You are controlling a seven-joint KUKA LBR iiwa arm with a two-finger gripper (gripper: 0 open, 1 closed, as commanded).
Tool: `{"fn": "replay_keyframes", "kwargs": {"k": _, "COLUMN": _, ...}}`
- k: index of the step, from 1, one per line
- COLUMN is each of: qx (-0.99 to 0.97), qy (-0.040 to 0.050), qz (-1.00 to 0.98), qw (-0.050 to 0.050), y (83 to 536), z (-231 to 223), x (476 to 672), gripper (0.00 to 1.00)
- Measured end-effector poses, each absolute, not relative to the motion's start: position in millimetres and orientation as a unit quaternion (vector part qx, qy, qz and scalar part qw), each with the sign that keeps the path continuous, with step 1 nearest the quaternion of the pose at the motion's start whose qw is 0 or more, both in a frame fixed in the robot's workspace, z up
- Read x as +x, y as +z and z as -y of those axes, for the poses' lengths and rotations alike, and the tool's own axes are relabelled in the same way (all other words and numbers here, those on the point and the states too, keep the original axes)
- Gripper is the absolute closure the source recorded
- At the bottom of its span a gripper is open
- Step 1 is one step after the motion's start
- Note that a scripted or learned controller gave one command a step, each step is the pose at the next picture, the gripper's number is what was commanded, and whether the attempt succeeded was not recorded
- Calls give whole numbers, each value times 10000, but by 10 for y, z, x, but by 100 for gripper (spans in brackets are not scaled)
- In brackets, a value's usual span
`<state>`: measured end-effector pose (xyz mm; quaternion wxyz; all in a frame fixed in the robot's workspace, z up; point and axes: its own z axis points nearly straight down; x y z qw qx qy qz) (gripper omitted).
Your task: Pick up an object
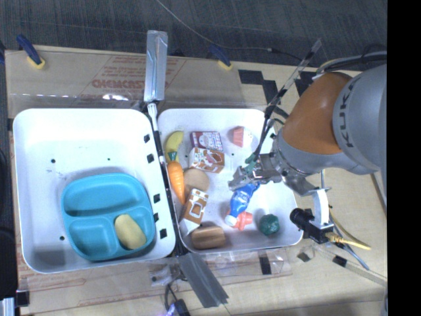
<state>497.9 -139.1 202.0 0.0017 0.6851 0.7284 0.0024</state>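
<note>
Hand (245, 178) hovers mid right bin (217, 118), just above blue bottle (240, 203).

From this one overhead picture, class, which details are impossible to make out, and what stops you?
- Gripper: its fingers blur together over the blue bottle; grasp unclear.
- Brown cartons: print too small to read.
- Green item: too small to identify.
- Arm: cut off by the right edge.

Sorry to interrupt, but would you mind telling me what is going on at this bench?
The grey and orange arm's tool is down in the right white bin, just above a blue and white bottle among toy food items. The left white bin holds a blue divided tray with a yellow potato.
</note>
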Motion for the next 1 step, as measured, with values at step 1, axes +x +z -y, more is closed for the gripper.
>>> {"fn": "replay_keyframes", "kwargs": {"k": 1, "qx": 7230, "qy": 21, "qz": -6909, "qw": 10, "y": 2898, "z": 848, "x": 5292, "gripper": 100}}
